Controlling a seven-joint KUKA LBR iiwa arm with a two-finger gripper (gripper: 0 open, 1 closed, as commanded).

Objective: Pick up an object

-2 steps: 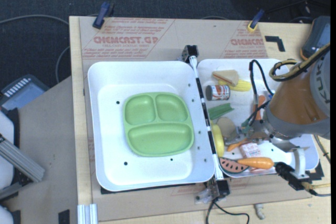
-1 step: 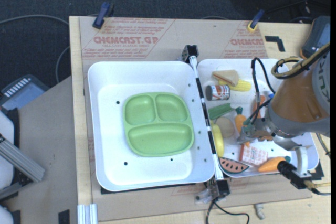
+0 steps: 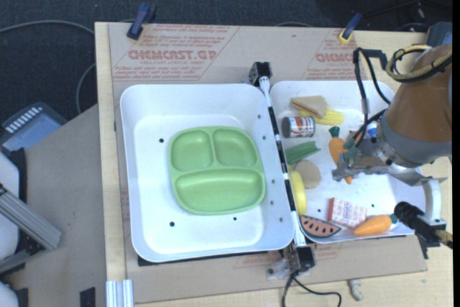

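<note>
The claw [image 3: 346, 167] hangs over the right bin [image 3: 374, 91] beside a toy carrot [image 3: 336, 147]; whether it is apart or together cannot be told. The board [image 3: 180, 54] behind the bins reads "CHEMCAST GP."

Pincer [image 3: 343, 167] low in the right bin [image 3: 374, 91] beside a carrot [image 3: 336, 148]

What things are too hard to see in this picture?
- Gripper, camera view: small and dark; whether it holds anything cannot be told.
- Right bin, camera view: the arm covers its right part.
- Small can, camera view: label too small to read.
</note>
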